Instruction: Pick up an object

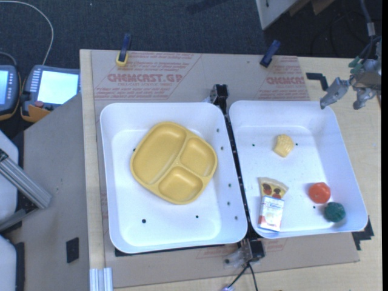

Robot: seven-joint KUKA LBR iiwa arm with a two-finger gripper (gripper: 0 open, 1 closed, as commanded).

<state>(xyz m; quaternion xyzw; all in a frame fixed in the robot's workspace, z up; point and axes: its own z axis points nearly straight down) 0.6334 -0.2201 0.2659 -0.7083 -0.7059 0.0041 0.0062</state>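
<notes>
Above the far right corner of the right bin (339,132), you see the gripper (345,97) hanging with its two fingers spread wide and nothing between them. It sits just outside the bin's rim, well apart from everything inside. Look into that right bin and you find a pale yellow corn-like piece (283,145) near the middle, toward the back. Nearer the front lies a pizza slice toy (273,188), touching or overlapping a small white packet (271,213) just below it. Toward the bin's right front corner you have an orange-red ball (319,192), and just beside it a dark green broccoli-like piece (334,211). Over in the left bin (121,211), a yellow divided plate (174,162) lies flat, with three compartments.
</notes>
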